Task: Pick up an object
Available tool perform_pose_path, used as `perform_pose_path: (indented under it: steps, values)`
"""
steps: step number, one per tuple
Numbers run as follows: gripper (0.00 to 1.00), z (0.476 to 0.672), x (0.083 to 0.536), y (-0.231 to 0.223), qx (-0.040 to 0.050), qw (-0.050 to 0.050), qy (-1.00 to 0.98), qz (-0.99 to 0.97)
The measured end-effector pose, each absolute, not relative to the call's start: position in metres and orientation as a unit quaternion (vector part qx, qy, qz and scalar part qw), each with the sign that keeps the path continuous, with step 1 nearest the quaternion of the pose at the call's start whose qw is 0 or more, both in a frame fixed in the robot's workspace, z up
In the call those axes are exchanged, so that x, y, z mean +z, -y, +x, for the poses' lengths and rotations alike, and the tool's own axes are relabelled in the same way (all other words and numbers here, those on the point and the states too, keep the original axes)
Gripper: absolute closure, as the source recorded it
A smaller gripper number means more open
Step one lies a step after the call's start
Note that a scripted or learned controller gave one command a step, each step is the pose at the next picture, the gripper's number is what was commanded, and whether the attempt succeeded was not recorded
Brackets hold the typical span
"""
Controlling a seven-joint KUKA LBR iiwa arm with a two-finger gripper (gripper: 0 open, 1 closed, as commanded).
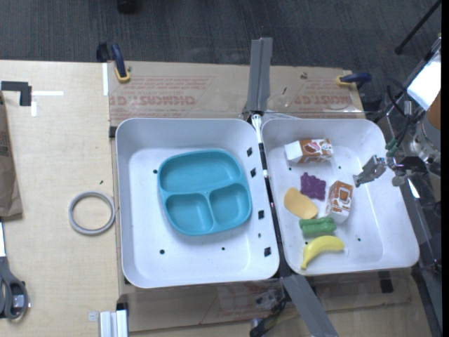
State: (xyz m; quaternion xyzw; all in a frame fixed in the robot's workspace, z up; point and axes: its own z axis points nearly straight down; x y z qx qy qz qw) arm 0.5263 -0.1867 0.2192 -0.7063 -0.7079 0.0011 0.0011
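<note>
Your end effector (370,168) hangs at the 3 o'clock edge of the right bin (393,255), above the bin floor and clear of every item; you cannot tell its state from this angle. You are in the approach step, by my reading, with nothing picked. The nearest candidate is the small carton (340,201) toward 9 o'clock of the end effector, so the next move calls for a short reach that way and a descent. That bin also holds a second carton (309,150), purple grapes (313,185), a yellow chip (300,203), a green piece (317,226) and a banana (321,248). Your left bin (133,258) carries a blue divided tray (205,191).
</note>
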Motion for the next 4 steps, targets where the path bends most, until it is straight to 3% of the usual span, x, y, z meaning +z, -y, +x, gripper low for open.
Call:
perform_pose_path:
  steps: [1,2,3,4]
  values:
    - [0.00,0.549,0.112,0.168,0.0014,0.001,0.631,-0.776]
    - [0.00,0.566,0.092,0.187,0.0005,0.000,0.666,-0.746]
    - [0.00,0.540,0.091,0.165,0.0005,0.001,0.766,-0.642]
    - [1.00,0.541,0.101,0.166,-0.0001,-0.001,0.765,-0.644]
